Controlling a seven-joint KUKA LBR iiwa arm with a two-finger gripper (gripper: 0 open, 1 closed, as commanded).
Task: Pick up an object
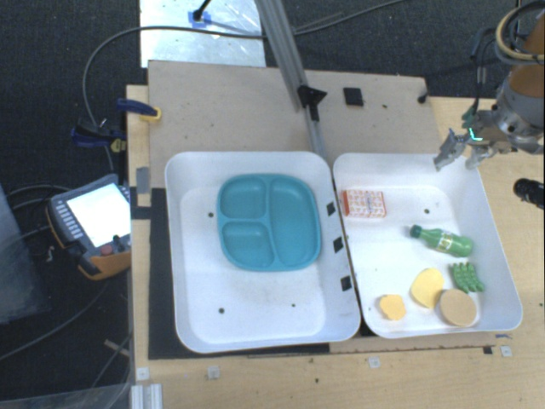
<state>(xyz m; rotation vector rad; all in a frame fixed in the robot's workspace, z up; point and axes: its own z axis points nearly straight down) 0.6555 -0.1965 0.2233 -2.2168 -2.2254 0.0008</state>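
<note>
Status: nothing picked yet, whole grasp is still to do. Gripper (460,152) hangs at the top right corner of the right bin (490,220), at the rim, at about 1 o'clock from the bin's centre. Fingers look spread apart, nothing between them. Still needed: choose a target, descend, close, lift.

Surface, largest first:
- Bench (230,109): tan board, dark mat under the bins, black carpet beyond.
- Left bin (192,313): white, shallow, holds a teal divided plate (269,221) sitting slightly toward 12 o'clock of centre.
- Right bin: all candidate objects are here.
  - Red and white patterned card or packet (364,203) at about 10 o'clock, flat, alone, well apart from the rest.
  - Green bottle (441,240) near centre, lying on its side, cap toward 9 o'clock.
  - Yellow chip-like piece (427,286), round tan disc (458,307), orange piece (392,307) and a small green ridged item (466,276), bunched at 5 o'clock. Disc looks to be touching the yellow piece.

My read: bottle is the nearest isolated target; the 5 o'clock cluster risks a multi-grab.

Room: teach pendant (89,224) at 9 o'clock off the bench, blue clamps (119,122) at 10 o'clock, aluminium camera pole (285,41) at 12 o'clock, loose cables on the floor.
</note>
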